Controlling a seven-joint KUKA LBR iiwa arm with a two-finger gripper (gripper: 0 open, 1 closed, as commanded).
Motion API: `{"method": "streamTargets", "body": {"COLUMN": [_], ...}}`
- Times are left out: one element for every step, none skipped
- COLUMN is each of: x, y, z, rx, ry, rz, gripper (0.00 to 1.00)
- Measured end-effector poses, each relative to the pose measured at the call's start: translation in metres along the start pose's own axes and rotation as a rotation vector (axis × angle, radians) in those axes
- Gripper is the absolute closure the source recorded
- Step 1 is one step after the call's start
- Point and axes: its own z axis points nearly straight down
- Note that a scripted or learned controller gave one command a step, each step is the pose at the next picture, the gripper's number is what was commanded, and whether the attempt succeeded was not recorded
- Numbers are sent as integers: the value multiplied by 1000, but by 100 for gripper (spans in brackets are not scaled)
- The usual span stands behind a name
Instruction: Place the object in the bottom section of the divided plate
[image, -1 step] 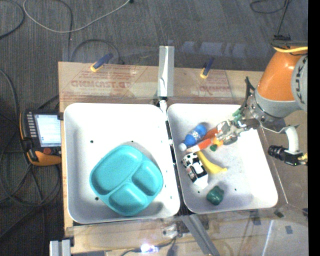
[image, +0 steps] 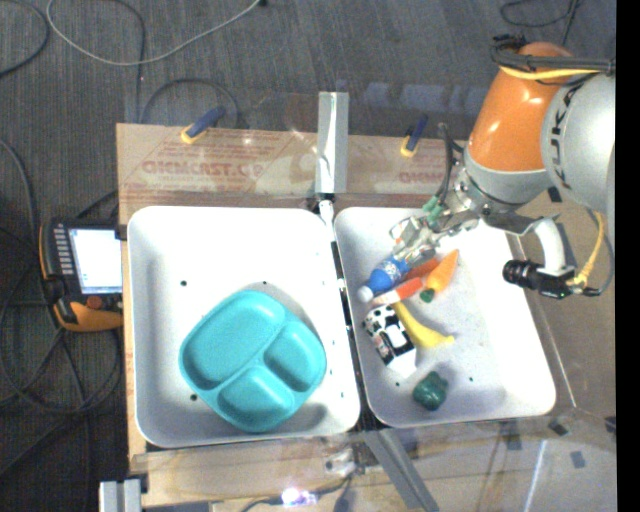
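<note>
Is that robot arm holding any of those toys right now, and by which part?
Cannot be told: the gripper sits over the blue bottle, its grip hidden.

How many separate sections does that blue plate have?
3. The plate lies in the left bin: one long section along its upper left, one on the right side, and one at the bottom.

Single fixed overhead camera, angled down on both bins (image: 150, 330).

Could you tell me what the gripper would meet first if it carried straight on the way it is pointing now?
Most likely the blue bottle, lying just beyond the gripper down and to the left in the right bin, with the orange carrot beside it. Height above them is unclear.
</note>
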Motion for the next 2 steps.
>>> {"method": "streamTargets", "body": {"x": [98, 192], "y": [12, 5], "z": [37, 43], "rx": [1, 1], "ry": [3, 3], "rz": [-140, -206], "gripper": [100, 100]}}
